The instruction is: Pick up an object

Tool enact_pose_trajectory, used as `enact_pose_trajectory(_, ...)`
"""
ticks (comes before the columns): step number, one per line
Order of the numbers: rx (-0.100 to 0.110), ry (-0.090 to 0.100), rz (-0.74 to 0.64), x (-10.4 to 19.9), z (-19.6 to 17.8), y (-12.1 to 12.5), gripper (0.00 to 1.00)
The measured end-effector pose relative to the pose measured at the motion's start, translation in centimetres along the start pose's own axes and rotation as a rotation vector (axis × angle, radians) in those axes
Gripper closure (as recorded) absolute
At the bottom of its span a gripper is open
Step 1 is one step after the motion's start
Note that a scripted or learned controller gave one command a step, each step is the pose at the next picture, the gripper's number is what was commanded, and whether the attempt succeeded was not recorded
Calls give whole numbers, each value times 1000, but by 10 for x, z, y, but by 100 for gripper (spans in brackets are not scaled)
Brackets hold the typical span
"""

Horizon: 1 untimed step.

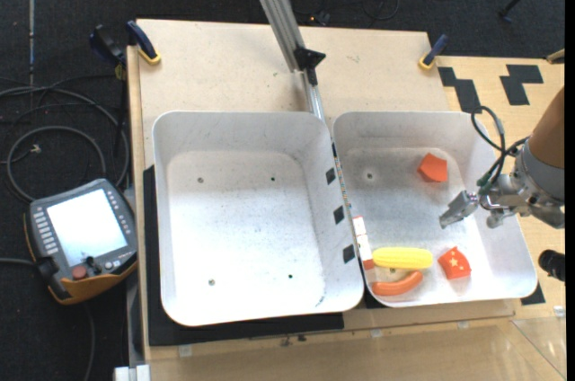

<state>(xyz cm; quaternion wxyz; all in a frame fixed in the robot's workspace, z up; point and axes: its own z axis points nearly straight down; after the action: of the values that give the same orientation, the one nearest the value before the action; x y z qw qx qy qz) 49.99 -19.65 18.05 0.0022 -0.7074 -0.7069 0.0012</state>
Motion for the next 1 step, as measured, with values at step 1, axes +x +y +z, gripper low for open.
enact_pose_trajectory(1,2,1,0,5,63,2,0)
